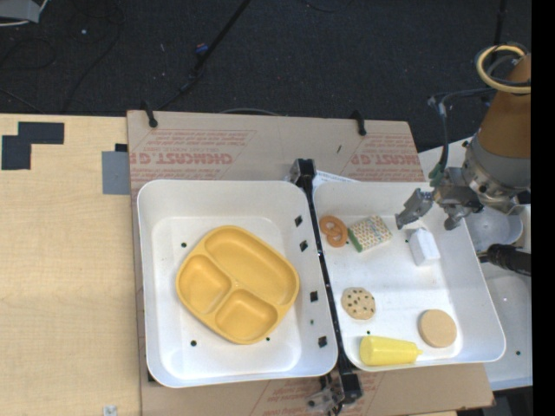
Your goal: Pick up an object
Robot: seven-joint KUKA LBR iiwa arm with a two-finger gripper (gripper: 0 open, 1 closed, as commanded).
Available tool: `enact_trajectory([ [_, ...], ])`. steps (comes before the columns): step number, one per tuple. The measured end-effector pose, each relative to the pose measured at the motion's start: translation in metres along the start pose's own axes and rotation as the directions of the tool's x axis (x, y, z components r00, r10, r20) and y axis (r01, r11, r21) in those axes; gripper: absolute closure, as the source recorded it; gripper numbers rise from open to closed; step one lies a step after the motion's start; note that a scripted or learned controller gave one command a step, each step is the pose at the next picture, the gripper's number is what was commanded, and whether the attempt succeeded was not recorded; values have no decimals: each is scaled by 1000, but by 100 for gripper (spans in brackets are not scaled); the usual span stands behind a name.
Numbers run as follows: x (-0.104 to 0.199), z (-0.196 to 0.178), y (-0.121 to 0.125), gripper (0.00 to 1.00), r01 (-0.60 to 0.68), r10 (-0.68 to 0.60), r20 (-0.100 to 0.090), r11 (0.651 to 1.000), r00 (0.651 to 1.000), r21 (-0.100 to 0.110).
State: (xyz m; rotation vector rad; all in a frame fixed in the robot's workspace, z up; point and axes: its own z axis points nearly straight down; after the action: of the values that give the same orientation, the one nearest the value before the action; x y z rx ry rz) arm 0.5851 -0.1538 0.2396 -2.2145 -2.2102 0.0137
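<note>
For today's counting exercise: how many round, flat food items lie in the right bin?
3. A pretzel-like ring near the divider at the far end, a speckled cookie nearer the middle, and a plain tan disc at the near right. None seems hidden.

The single fixed camera looks down at a slant from above the bench (61,258); both white bins (156,232) sit mid-frame; dark floor (260,42) lies beyond.
</note>
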Motion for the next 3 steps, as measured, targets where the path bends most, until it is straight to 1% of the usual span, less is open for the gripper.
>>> enact_trajectory([
  [1, 0, -7, 2, 0, 2, -2, 2, 1000, 1000, -12],
  [2, 5, 39, 7, 0, 3, -3, 1, 1000, 1000, -8],
  [3, 10, 96, -2, 0, 2, -2, 1, 1000, 1000, -6],
])
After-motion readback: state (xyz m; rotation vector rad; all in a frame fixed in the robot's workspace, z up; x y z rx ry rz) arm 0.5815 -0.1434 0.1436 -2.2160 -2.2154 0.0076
